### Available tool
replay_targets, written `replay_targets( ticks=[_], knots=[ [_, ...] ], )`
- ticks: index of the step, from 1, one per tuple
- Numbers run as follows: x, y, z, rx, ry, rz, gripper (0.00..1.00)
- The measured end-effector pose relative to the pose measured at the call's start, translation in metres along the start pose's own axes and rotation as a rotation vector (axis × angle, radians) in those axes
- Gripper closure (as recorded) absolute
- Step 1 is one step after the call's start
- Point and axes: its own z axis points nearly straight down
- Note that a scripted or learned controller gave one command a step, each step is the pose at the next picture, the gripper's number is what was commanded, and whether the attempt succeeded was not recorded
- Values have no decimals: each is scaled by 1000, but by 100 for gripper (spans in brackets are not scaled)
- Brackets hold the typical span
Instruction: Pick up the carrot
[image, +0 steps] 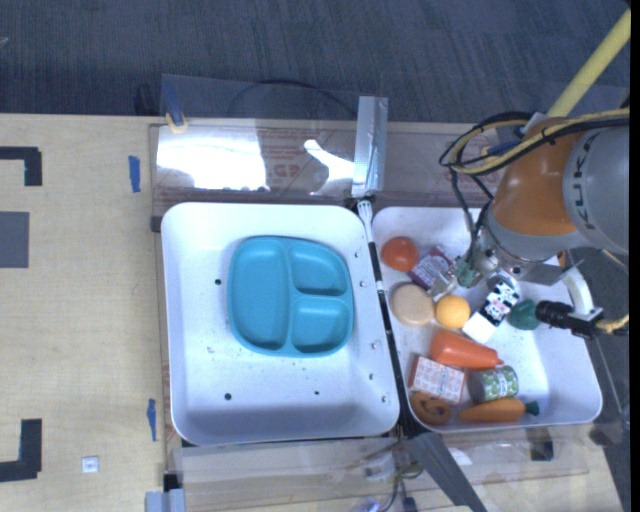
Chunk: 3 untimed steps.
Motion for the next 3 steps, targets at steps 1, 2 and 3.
replay_targets(
  ticks=[1,2,3],
  knots=[
    [0,-1,1,2,1,1,0],
    [21,-6,-100,8,3,-426,0],
    [32,-35,-34,9,6,-553,0]
  ],
)
